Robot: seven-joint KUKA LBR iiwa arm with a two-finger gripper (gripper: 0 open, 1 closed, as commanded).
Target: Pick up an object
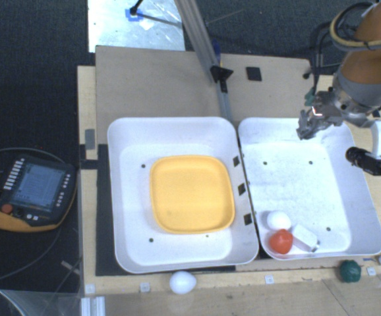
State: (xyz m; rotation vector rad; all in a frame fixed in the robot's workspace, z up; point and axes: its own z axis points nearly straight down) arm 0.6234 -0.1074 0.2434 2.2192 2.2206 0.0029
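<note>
The gripper (307,129) hangs over the far rim of the right bin (349,196), near its back edge; whether it is spread or pressed together cannot be told, as it is small and dark. The middle of that bin lies bare. In its near corner sit a white ball (278,220), a red ball (281,241) touching it, and a white block (305,237) beside them. A yellow plate (192,193) fills the left bin (128,196). A white egg (182,282) lies outside, just beyond the near rim.
</note>
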